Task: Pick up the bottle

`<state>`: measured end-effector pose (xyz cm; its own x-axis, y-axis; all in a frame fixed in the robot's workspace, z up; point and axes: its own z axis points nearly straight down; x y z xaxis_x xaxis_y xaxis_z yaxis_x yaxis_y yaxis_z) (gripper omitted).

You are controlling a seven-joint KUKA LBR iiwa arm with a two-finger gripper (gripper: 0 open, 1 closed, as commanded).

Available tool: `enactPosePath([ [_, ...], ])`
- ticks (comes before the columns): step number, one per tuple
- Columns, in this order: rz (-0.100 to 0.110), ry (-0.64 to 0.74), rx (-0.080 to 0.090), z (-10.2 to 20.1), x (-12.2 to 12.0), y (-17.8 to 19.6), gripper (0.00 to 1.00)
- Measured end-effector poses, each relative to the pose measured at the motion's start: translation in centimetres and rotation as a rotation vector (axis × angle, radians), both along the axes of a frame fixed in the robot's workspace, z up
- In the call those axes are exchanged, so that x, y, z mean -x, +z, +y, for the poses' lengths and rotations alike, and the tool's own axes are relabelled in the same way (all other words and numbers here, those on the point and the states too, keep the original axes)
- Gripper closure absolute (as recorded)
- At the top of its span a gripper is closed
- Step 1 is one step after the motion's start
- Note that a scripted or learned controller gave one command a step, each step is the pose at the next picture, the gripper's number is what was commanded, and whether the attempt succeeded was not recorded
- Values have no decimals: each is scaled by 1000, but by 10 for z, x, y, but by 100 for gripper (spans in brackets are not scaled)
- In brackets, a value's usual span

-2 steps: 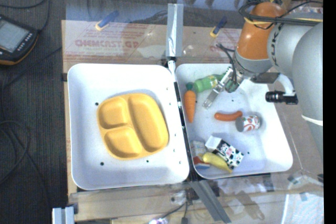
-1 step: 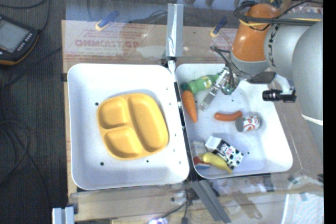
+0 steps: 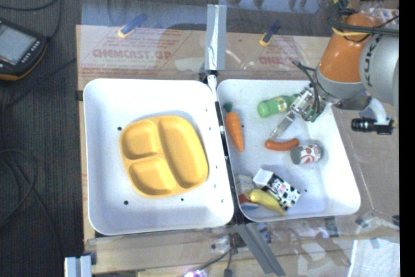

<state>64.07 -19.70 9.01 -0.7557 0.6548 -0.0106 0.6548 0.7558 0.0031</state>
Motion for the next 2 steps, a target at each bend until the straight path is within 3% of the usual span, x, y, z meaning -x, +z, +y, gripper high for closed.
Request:
enactPosePath([
  [1, 18, 218, -4, 65, -19, 36, 0],
  [2, 17, -6, 1, 92, -9, 0, 0],
])
